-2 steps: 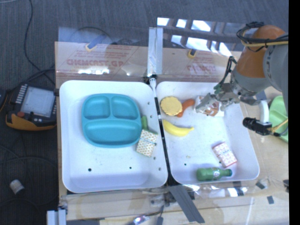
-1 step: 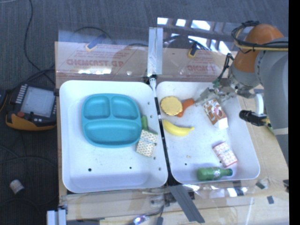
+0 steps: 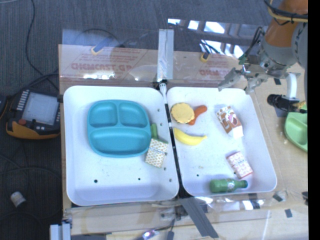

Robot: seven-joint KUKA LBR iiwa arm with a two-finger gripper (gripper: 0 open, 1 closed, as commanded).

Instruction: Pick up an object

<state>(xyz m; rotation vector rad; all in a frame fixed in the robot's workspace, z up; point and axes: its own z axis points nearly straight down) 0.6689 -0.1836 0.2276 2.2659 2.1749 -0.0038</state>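
In the right bin (image 3: pixel 260 134) lie a round yellow bun (image 3: pixel 182 113), an orange carrot (image 3: pixel 200 110), a yellow banana (image 3: pixel 189 138), a red-and-white carton (image 3: pixel 229 120), a smaller red-and-white packet (image 3: pixel 239 164) and a green bottle (image 3: pixel 227 185) on its side. My gripper (image 3: pixel 236 83) hangs over the far right rim of that bin, above and behind the carton. Its fingers are spread open with nothing between them.
The left bin (image 3: pixel 80 179) holds a blue divided plate (image 3: pixel 119 127), a small patterned box (image 3: pixel 157 152) and a green piece (image 3: pixel 154 130) against the dividing wall. A green bowl (image 3: pixel 300 129) sits off the bench's right side. A handheld pendant (image 3: pixel 35 114) lies on the floor at left.
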